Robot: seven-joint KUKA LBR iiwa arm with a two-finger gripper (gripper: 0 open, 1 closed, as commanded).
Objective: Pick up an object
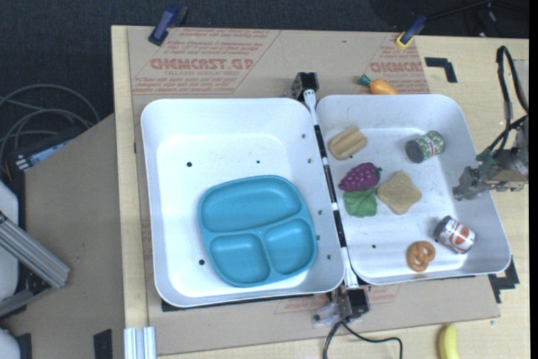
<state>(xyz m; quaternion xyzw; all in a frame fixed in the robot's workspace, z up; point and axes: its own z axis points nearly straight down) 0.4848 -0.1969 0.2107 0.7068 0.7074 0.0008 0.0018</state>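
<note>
The right bin [395, 107] holds several toy foods: a tan bread roll [346, 142], a green can [426, 145] on its side, purple grapes [360, 176] above a green leaf [361, 203], a slice of toast [398, 192], a red and white can [455, 234] and a pretzel [419, 255]. My gripper [476, 182] hangs at the bin's right rim, right of the toast and above the red and white can. It looks small and dark, and nothing is visibly held in it.
A blue divided plate [256, 228] lies in the left bin [168, 139]. Outside the bins, a toy carrot [380, 86] lies on the board behind the right bin, and a banana [448, 342] lies at the front right. Cables [507, 88] hang at the right edge.
</note>
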